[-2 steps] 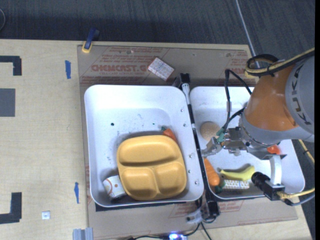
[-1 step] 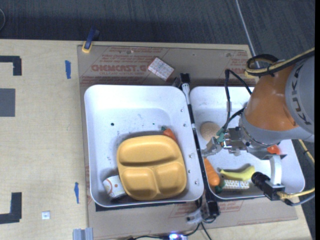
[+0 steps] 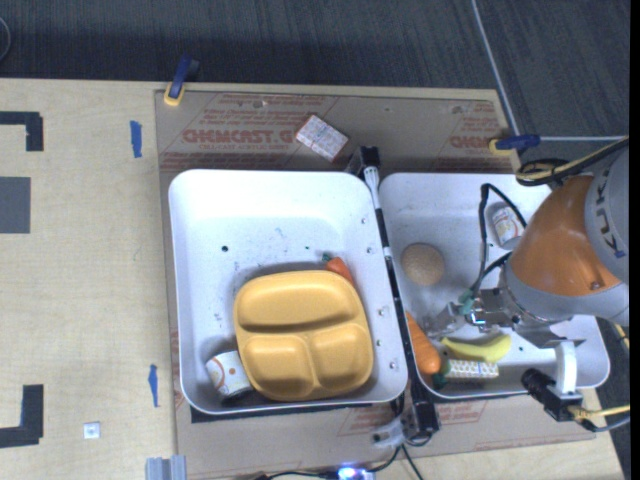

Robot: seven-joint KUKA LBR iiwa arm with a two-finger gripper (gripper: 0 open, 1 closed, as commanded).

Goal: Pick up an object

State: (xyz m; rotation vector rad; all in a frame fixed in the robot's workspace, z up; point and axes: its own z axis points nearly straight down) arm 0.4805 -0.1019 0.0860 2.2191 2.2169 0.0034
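Banana (image 3: 478,347) in right bin (image 3: 440,203), end effector (image 3: 474,313) just above it, opening cannot be told

Blue clamps (image 3: 181,73) on cardboard (image 3: 250,133)

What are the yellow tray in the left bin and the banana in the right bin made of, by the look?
Yellow tray: looks like moulded plastic, smooth semi-matte finish; rounded compartment shapes and a soft even sheen suggest it.
Banana: probably a plastic toy, glossy yellow with a uniform colour; it is small in the camera view, so real fruit cannot be ruled out.
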